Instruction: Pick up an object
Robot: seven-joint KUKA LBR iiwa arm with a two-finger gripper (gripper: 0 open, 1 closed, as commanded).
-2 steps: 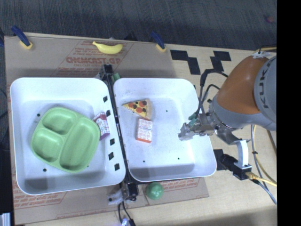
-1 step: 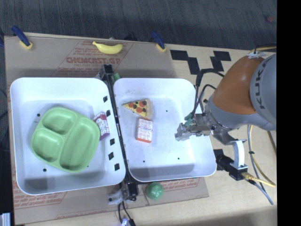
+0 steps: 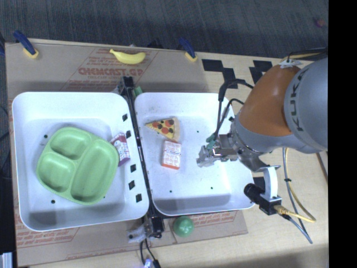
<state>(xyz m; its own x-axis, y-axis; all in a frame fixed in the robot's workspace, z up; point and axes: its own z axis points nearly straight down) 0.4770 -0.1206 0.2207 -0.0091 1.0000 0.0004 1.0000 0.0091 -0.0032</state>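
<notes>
Orange carton (image 3: 171,154) is the likeliest target, and it lies flat on the floor of the right bin (image 3: 223,102), just below the pizza slice (image 3: 164,127) and well left of the gripper (image 3: 207,155). Nothing is lifted yet! The gripper hangs low over the middle of the right bin, close beside the carton but apart from it. Whether it is spread or pressed together, I cannot tell from this angle; what I can say is that nothing sits in its grasp. So, in my reading, the pick is at the approach stage: reaching, closing and lifting are all left to do.

Over in the left bin (image 3: 33,108), a green divided plate (image 3: 78,164) takes most of the floor, with a small dark-red packet (image 3: 121,148) leaning at its right side against the bin wall.

Now the surface (image 3: 167,63): brown printed cardboard under both bins, held with blue clips (image 3: 25,43) at the far edge. A yellow banana (image 3: 128,55) rests on it behind the bins, a green ball (image 3: 182,225) sits in front. Beyond that, dark carpet (image 3: 139,10).
</notes>
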